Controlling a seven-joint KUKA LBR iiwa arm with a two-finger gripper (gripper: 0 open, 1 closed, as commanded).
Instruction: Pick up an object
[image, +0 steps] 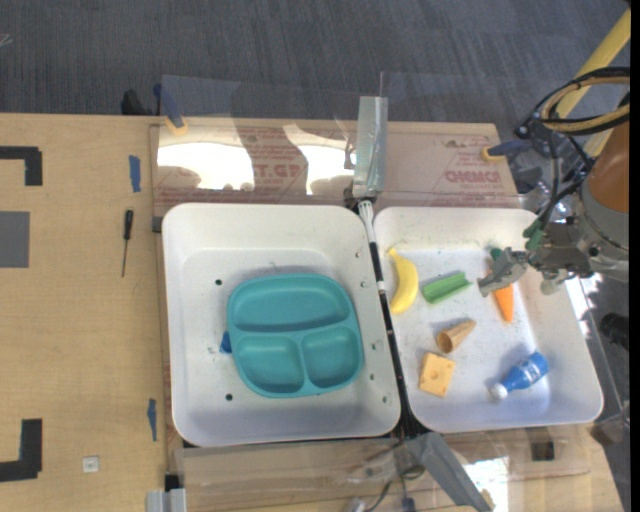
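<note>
Gripper (503, 270) over right bin (575, 395), fingers spread, grasping nothing, carrot (506, 302) just at its 6 o'clock, green piece (445, 287) at 9 o'clock.

The wooden bench (70, 330) bears two white bins, left (190, 330) and right (560, 400), touching side by side.
</note>
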